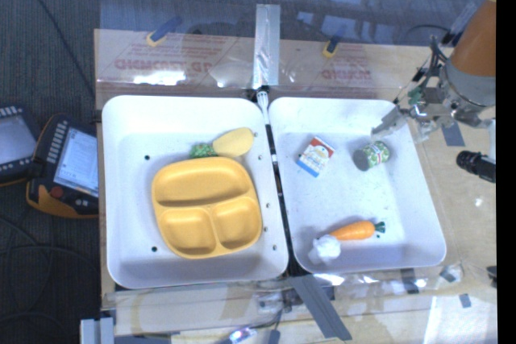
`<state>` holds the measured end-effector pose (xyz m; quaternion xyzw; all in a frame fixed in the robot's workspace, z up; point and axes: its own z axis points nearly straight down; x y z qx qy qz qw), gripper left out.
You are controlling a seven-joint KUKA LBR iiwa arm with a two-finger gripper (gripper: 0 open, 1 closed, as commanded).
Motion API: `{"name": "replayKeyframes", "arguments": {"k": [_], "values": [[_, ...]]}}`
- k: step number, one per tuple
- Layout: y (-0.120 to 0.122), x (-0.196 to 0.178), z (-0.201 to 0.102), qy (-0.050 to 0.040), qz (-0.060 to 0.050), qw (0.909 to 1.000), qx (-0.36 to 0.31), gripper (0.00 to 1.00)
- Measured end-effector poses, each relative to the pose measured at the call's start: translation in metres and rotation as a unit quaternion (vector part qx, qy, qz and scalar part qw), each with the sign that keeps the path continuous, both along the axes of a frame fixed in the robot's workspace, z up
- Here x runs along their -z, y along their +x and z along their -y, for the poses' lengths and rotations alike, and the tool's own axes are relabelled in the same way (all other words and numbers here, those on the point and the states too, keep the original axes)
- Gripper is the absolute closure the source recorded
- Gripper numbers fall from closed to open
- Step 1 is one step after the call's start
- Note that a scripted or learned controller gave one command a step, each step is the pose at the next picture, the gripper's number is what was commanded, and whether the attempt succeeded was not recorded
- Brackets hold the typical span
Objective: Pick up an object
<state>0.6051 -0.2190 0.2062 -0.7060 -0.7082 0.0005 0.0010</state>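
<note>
Green-labelled can (372, 155) lying on its side in right bin (419, 197), upper right, just below gripper (387, 123). Finger spread: cannot tell. Risking roll-away on contact; carton (314, 155) sitting near, inviting a nudge.

Red lettering runs across the clear sheets (189, 56) taped to the bench behind both bins, but it reads reversed and blurred (no word can be made out). The small carton (315, 155) in the right bin carries a red and blue print, too small to read. Nothing else is legible.
</note>
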Motion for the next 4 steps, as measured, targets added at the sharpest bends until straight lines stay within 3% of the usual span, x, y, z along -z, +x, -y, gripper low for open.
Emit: {"name": "replayKeyframes", "arguments": {"k": [1,2,3,4], "values": [[0.025,0.109,-0.005,0.0026,0.004,0.999,-0.045,0.0],[0.025,0.1,-0.004,0.0003,0.003,0.999,-0.046,1.0],[0.025,0.1,-0.005,0.0008,0.003,0.9989,-0.046,0.0],[-0.029,0.115,-0.027,-0.004,0.007,1.0,0.004,0.0]]}}
